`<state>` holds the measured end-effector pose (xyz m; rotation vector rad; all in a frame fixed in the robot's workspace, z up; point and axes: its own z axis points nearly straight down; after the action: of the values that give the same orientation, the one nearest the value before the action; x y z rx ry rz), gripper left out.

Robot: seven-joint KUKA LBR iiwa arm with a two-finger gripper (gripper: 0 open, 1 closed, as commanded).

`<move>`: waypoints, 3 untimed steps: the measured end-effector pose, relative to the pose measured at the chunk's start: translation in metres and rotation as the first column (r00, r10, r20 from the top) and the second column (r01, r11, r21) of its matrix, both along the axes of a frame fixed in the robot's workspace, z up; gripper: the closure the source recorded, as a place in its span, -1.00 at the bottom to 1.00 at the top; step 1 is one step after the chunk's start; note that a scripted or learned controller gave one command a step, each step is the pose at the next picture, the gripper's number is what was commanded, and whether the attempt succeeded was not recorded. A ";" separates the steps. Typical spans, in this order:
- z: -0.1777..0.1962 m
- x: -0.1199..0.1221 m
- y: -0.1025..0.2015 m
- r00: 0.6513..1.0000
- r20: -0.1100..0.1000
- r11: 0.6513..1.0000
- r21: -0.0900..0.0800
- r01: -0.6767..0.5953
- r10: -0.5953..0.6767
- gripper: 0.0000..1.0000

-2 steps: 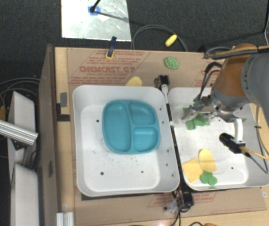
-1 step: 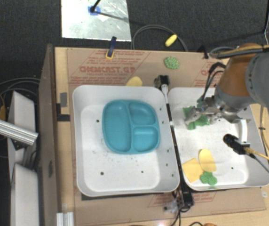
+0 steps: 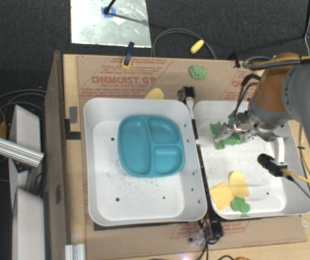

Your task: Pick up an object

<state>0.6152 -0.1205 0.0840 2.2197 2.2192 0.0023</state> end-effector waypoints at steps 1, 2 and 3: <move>0.002 0.037 0.008 1.000 0.003 1.000 0.000 -0.007 0.007 -1.00; 0.015 0.003 0.037 1.000 -0.003 1.000 0.002 -0.007 0.007 -1.00; 0.002 0.011 0.020 1.000 0.001 1.000 0.000 -0.001 0.001 -1.00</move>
<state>0.6265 -0.1002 0.0856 2.2183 2.2203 0.0036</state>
